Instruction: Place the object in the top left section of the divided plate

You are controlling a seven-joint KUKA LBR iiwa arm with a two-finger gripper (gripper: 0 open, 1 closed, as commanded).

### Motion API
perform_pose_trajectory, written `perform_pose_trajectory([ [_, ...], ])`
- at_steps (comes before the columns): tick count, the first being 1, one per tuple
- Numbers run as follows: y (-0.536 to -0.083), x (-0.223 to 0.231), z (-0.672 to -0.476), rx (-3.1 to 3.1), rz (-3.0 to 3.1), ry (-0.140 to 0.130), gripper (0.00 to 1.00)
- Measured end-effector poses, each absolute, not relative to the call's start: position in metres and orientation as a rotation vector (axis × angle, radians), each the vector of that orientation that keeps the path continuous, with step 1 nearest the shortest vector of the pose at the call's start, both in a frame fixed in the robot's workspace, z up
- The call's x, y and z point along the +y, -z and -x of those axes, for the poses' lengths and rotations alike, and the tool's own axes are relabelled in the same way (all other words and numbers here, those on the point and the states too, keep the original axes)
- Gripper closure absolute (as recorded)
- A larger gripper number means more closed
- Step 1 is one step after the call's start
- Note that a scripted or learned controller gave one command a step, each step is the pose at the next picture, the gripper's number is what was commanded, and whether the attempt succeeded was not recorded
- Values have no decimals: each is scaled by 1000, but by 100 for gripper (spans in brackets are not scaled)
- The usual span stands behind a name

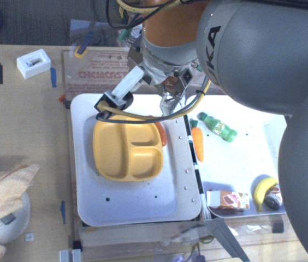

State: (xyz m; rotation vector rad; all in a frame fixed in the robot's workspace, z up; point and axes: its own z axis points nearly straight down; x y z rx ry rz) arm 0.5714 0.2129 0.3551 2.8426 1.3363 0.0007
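The yellow divided plate (126, 149) lies in the left bin (88, 201), with one large section on its left and two smaller ones on its right. All three sections look bare. A small red-orange object (162, 134) sits against the plate's upper right rim, partly hidden by it. My gripper (169, 101) hangs just above the plate's top right corner, close over that object. The grey wrist and cables cover much of it. An orange carrot (197, 143) lies in the right bin, right beside the divider between the bins.
The right bin (252, 146) holds a green bottle (218, 126), a banana (263, 190) and a small carton (230, 200). A white bracket (122, 90) sticks out from the wrist over the plate's top edge. A cardboard box (96, 70) stands behind the left bin.
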Motion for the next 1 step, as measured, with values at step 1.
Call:
perform_pose_trajectory([
  [1, -340, 223, -481, 784, -3043, 1, 0],
])
